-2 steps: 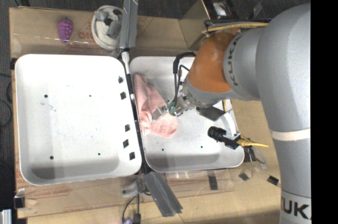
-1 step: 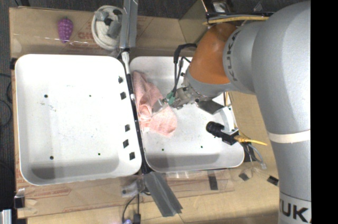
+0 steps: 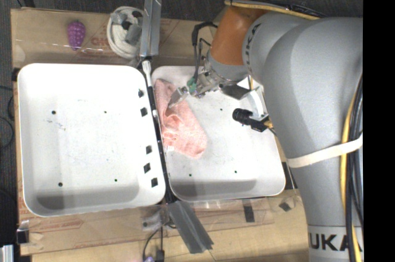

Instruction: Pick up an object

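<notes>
Here, white bins (image 3: 80,193) on bench (image 3: 37,26)

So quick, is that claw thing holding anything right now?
Gripper: cannot be told; it sits low over the pink cloth in the right bin.

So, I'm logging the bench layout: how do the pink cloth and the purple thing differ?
The pink cloth is large, crumpled and pale; the purple thing is small, compact and dark. The pink cloth lies in the right bin near the hand; the purple thing sits on the bench beyond the left bin.
</notes>
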